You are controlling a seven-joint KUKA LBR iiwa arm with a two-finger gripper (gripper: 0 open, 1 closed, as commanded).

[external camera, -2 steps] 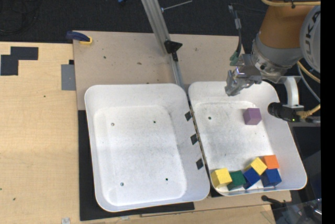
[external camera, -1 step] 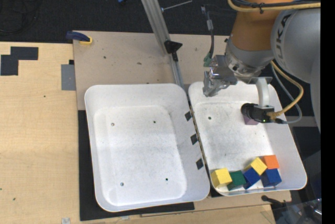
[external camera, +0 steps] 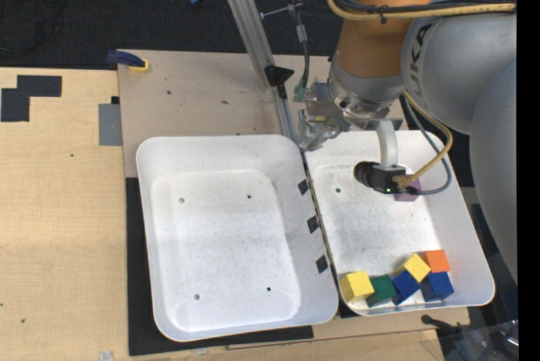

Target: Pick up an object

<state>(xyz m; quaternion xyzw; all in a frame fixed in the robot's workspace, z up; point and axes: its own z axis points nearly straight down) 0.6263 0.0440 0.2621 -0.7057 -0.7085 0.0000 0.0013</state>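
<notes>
Hanging over the far left corner of the right bin [external camera: 371, 237], the claw [external camera: 325, 130] is too blurred and shadowed to tell whether it is spread or pressed together. Well apart from it, in that bin's near right corner, huddle a yellow block [external camera: 357, 284], a green block [external camera: 381, 290], a blue block [external camera: 437, 287] and an orange block [external camera: 436, 260]. The left bin [external camera: 219, 241] lies beside it on the bench [external camera: 194, 98].

Yellow, green, blue and orange blocks [external camera: 405, 287] cluster, apparently touching, at the near corner of the right bin [external camera: 380, 237].
</notes>
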